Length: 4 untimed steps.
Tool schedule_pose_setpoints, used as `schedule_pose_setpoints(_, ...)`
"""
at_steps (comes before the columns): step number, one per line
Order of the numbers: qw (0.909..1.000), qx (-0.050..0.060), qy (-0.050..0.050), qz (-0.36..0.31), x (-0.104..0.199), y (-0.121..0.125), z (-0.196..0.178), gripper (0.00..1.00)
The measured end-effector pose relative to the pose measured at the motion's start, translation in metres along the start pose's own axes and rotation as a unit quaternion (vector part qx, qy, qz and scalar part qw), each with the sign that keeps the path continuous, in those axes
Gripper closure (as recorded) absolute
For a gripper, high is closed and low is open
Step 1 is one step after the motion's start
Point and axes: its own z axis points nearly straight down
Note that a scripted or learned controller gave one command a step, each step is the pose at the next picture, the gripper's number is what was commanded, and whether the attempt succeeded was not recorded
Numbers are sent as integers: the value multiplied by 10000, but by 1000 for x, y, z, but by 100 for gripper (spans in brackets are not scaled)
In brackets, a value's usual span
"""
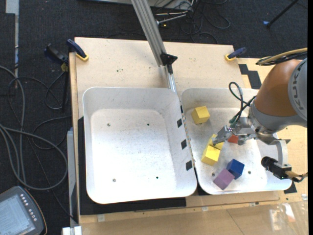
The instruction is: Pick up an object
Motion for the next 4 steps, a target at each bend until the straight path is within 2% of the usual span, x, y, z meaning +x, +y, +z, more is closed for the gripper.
schedule_pose_setpoints(1,10000,-29,-8,-5,-1,1,-12,100)
schedule_pose_setpoints(2,10000,-51,-15,-15,-4,5,-56,100)
schedule_pose_setpoints(3,10000,-43,-12,-17,-4,6,-76,100)
schedule_pose_setpoints(4,10000,-32,0,-46,44,28,-73,100)
